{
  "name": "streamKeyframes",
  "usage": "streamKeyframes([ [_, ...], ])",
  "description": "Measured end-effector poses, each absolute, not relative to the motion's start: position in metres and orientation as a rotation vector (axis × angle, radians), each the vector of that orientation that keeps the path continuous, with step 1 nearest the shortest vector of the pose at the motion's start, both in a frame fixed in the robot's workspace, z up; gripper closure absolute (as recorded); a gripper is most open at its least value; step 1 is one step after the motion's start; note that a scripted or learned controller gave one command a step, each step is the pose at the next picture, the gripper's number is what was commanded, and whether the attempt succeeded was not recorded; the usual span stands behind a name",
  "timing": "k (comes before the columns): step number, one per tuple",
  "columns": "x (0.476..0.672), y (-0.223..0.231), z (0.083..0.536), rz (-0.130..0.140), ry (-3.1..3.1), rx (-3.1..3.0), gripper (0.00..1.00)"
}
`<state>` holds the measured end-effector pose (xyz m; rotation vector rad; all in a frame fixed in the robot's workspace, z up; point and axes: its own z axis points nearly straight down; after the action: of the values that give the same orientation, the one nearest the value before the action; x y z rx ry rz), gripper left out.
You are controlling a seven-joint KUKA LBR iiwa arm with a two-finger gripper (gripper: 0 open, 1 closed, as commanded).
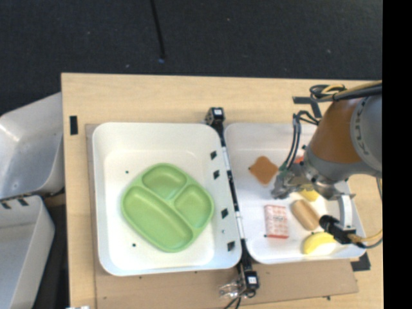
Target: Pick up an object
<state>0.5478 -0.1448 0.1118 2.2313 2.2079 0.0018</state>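
Gripper [283, 187] low in right bin [257, 250], finger state can't tell. Bun [304, 214] just right of it, long axis slanting toward bin's near-right corner. Card box [277, 221] left of bun, brown piece [263, 169] up-left, lemon [319, 242] by the near wall. Crowded; open floor along bin's left wall. Left bin [103, 250] has green plate [167, 206].

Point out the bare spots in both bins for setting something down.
Left white bin: bare floor all around the green divided plastic plate, widest above it. Right white bin: bare at its top left, above the brown flat piece. Its lower right is crowded under the hand.
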Motion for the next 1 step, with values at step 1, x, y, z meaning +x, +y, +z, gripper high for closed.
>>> streamKeyframes([
  [1,0.5554,-0.1485,0.1745,0.006,2.219,2.214,1.0],
])
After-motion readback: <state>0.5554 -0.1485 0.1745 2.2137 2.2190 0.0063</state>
